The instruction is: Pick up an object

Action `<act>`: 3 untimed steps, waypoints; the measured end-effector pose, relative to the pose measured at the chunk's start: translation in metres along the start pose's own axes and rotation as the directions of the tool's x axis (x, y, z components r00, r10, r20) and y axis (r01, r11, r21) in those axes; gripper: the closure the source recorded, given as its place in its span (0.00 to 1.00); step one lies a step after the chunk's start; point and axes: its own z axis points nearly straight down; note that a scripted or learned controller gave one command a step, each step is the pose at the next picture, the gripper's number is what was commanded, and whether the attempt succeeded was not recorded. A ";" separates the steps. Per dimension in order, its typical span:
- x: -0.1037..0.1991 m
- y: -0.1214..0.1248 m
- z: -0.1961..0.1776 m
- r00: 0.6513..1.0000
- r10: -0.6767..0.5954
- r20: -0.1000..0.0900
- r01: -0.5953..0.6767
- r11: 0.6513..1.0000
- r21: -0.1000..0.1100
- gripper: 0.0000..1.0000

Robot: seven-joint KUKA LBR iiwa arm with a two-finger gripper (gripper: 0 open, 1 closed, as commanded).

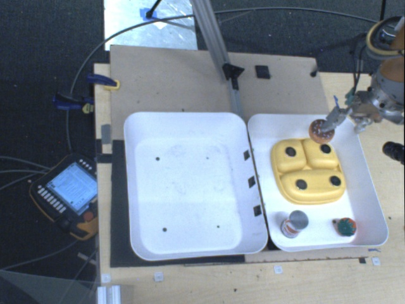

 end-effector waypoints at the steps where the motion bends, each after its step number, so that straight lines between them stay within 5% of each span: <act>1: -0.003 -0.003 0.042 1.000 0.002 0.000 -0.002 1.000 0.002 0.00; 3: -0.007 0.003 0.090 1.000 -0.001 0.004 0.001 1.000 -0.010 0.00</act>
